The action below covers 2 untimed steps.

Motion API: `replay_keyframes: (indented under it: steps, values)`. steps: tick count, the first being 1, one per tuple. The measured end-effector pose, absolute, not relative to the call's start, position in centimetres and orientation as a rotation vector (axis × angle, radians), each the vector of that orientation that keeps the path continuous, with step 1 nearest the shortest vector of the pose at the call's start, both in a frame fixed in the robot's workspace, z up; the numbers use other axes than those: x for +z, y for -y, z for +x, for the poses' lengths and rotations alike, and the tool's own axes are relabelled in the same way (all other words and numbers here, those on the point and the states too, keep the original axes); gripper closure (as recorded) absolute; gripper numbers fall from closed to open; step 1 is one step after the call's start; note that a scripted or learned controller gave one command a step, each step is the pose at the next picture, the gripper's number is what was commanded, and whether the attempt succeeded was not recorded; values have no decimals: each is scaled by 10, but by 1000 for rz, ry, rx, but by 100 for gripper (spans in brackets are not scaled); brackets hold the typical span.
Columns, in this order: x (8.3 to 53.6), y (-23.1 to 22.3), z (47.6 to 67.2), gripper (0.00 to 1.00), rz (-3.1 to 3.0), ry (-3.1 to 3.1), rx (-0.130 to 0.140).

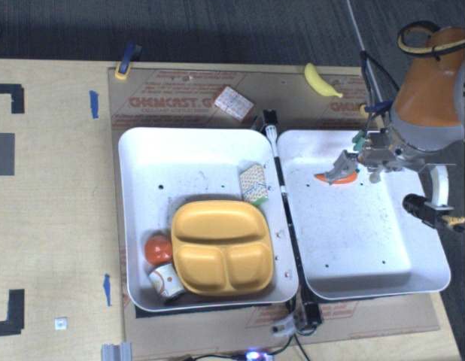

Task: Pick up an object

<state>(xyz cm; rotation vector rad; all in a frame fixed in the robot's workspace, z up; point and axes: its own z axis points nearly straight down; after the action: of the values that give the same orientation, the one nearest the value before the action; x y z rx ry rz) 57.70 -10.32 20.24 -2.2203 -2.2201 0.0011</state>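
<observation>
A small orange object point(329, 177) lies flat in the right bin point(368, 269), near its far left part. My gripper point(344, 168) sits directly over it, covering its middle, so orange shows on both sides of the grey tip. The grey arm with its orange band point(432, 89) reaches in from the right. The left bin point(142, 156) holds a yellow divided tray point(221, 245), a red ball point(157, 248), a white and orange cylinder point(166, 280) and a patterned packet point(253, 183).
A yellow banana point(321, 80) and a patterned card point(233, 102) lie on the board behind the bins. A black pen point(271, 123) rests at the far end of the ridge between them. A black part of the arm point(428, 210) hangs over the right bin's right side.
</observation>
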Motion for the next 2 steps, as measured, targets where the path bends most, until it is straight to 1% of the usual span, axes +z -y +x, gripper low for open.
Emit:
replay_keyframes:
  steps: [1,2]
  values:
    - [86,138,616,0,-2224,2223,-2]
    - [96,138,617,100,-2227,2224,-4]
